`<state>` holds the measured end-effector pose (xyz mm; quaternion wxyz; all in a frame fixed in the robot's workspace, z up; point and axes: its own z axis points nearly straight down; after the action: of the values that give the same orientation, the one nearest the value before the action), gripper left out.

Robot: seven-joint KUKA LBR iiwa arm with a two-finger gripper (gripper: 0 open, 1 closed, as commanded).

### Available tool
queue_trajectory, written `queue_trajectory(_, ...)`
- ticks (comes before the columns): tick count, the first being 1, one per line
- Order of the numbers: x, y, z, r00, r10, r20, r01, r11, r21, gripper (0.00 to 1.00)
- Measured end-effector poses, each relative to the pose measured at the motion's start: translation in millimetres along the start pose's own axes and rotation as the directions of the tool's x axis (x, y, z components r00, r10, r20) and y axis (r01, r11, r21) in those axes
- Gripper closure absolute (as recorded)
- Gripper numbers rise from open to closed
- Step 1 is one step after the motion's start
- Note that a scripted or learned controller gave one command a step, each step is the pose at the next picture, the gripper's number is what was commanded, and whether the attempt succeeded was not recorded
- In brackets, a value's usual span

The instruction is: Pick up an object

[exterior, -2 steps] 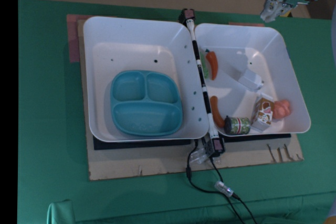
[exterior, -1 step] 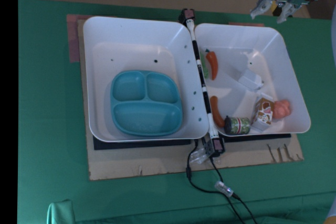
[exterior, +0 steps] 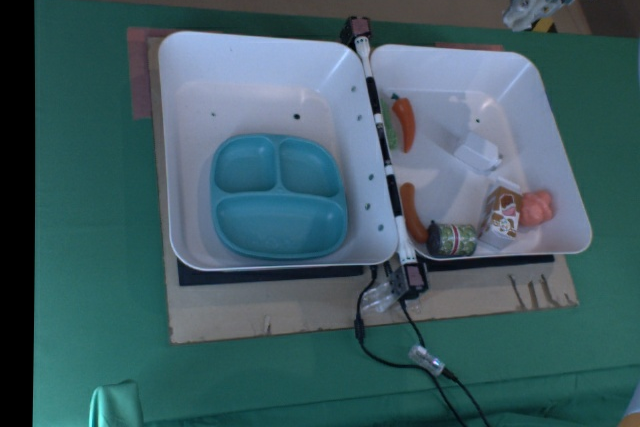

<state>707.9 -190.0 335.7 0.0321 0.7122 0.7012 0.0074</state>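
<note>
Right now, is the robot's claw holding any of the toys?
No. The gripper hangs above the bench, past the right bin, with nothing between its fingers.

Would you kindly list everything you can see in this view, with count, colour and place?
Left bin: one, white, holding the plate.
Divided plate: one, teal, three compartments.
Right bin: one, white.
Carrot: one, orange, near the divider.
Sausage: one, orange-red, lower left corner.
Can: one, dark, green label, lying down.
Carton: one, brown-white.
Pink toy: one, beside the carton.
White object: one, mid-bin.
Gripper: one, grey, above the right bin's far edge.
</note>
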Motion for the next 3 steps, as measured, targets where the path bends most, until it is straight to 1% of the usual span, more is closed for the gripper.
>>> queue_trajectory(1, 0, 0, 0, 1.000, 0.000, 0.000, 0.000, 1.000, 0.001, 0.00)
queue_trajectory(2, -1, 3, -21, 1.000, 0.003, 0.008, -0.003, 1.000, -0.017, 1.00)
queue_trajectory(3, -1, 3, -21, 1.000, 0.003, 0.009, -0.003, 1.000, -0.016, 0.00)
